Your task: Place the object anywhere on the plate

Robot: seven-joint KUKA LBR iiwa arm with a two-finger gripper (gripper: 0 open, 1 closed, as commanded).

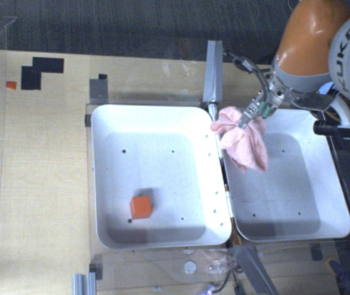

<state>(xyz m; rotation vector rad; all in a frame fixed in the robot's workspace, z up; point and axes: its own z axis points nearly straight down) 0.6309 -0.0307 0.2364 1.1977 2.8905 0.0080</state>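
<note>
Moving from the left, the left bin (101, 165) carries an orange block (141, 207) near its front edge, with much free floor around it. Over the rim between the bins hangs the pink cloth (244, 145), pinched at its top by the gripper (253, 114), so the carry step is in hand. I judge the next move needs a lowering onto open floor, away from the rim of the right bin (322, 220).

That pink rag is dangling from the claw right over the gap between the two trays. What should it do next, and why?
Probably carry it a little further left, so it hangs fully over the left bin. The gripper pinches the pink cloth by its top, and the cloth hangs across the divide, mostly over the right bin. Releasing now would likely leave it draped on the rims.
</note>
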